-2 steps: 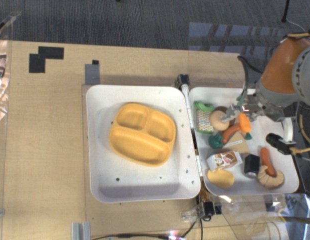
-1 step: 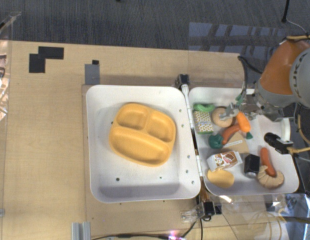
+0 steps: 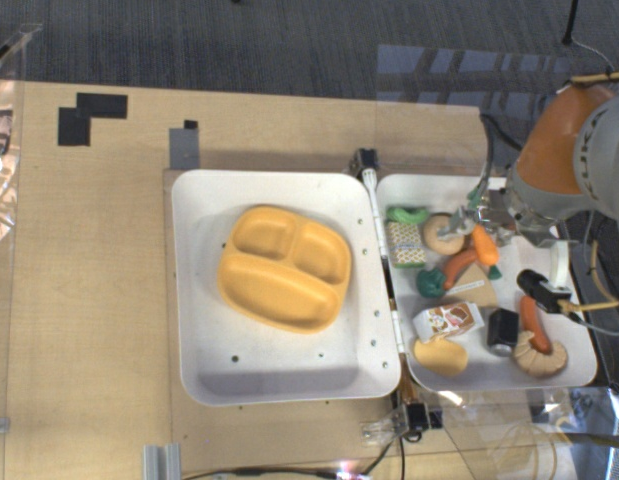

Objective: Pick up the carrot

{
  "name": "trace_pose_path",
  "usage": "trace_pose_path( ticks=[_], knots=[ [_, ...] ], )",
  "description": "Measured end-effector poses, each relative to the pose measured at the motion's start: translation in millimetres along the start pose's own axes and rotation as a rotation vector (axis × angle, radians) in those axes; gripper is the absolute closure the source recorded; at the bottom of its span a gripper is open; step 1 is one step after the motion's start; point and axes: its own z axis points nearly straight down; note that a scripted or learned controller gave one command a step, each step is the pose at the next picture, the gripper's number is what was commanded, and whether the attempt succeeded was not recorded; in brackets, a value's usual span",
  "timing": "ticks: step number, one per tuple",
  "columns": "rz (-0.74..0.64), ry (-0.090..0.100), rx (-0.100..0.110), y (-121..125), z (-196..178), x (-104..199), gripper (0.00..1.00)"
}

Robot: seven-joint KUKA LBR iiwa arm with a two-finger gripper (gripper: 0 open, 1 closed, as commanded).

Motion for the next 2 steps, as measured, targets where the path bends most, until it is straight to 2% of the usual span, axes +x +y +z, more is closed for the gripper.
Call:
trace_pose_path(
  ticks=[1, 2],
  knots=[
    [0.116, 0.007, 0.014, 6.8, 1.5, -2.4, 0.0],
    [0.112, 0.003, -0.005, 12.8, -14.0, -2.8, 1.0]
  ],
)
